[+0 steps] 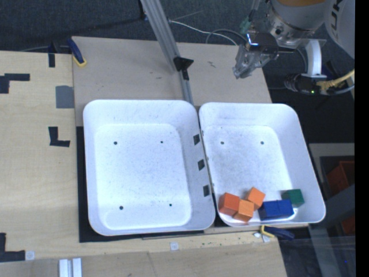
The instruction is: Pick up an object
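The arm sat at about 1 o'clock in the camera view, above the bench beyond the far rim of the right bin (pixel 300 120), with its orange band at the top edge of the frame. White letters, apparently "KU", could be read on the grey housing at the upper right corner, the rest cut off by the frame edge. The gripper (pixel 247 67) hung over the bare bench top, well apart from the objects; whether it was released or clenched could not be told, and nothing showed in it. All the objects lay in the right bin, crowded along its near wall at about 5 o'clock: three orange blocks (pixel 242 203) touching one another, a blue block (pixel 275 209) just beside them at their 3 o'clock, and a green block (pixel 294 197) touching the blue one's far right corner. No writing could be made out on any block. The left bin (pixel 92 154) lay alongside, its rim meeting the right bin's. A metal rail (pixel 164 27) ran slantwise from 12 o'clock down to the junction of the bins.
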Robot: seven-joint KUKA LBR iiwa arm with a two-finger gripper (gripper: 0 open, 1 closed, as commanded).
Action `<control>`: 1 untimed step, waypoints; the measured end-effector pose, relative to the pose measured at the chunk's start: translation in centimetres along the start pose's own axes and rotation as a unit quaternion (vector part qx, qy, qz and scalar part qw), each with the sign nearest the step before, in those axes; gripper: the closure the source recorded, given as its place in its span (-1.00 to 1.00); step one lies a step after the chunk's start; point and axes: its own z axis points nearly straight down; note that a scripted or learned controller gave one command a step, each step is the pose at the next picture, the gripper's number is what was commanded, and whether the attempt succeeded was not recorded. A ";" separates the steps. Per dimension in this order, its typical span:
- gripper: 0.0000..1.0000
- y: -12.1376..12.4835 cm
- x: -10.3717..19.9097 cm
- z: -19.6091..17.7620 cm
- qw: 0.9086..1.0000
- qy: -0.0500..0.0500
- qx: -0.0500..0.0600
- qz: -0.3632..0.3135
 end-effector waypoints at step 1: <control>1.00 0.0 4.9 2.1 1.000 0.000 -0.002 0.000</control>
